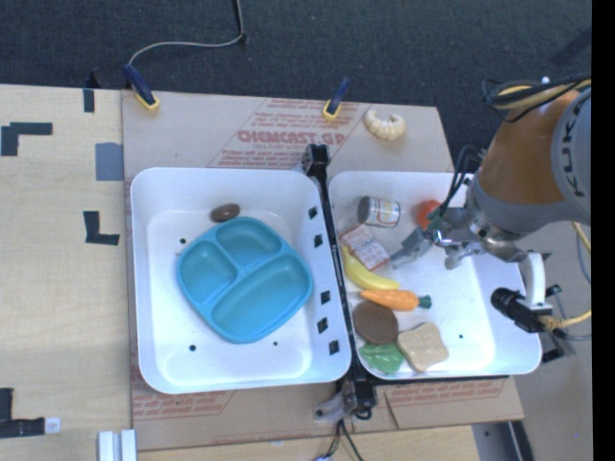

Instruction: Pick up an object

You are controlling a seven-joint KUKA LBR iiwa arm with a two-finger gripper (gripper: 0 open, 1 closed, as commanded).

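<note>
Landmark for all positions: the black divider (325,257) running between the two white bins.

Left of the divider, the left bin (154,353) holds a blue sectioned plate (245,279), set at a slant near the bin's middle. A small brown oval piece (226,213) lies just beyond the plate's far edge, apart from it.

Right of the divider, the right bin (480,353) carries the toy food. Closest to the divider: a yellow banana (366,275), with a small printed packet (366,248) touching its far end. A small tin can (380,211) lies on its side further from the camera, near the bin's far wall. Nearer the camera from the banana, an orange carrot (392,299) lies crosswise, green stub pointing away from the divider. Below it a brown round patty (376,324), a green leafy piece (382,357) at the near wall, and a bread slice (424,346) just beside both. A red-orange item (428,209) shows partly behind the arm; its kind is unclear.

The arm (533,171) reaches in from the side away from the divider. The tool (423,239) hangs over the right bin's far half, between the red-orange item and the packet, its dark fingers pointing toward the divider. Whether it is wide or narrow cannot be told at this angle; nothing is seen between the fingers.

On the cardboard-covered tabletop (192,142) beyond the right bin, a pale curved toy (386,124) lies alone. Two yellow clamps (141,89) hold the cardboard's far edge.
</note>
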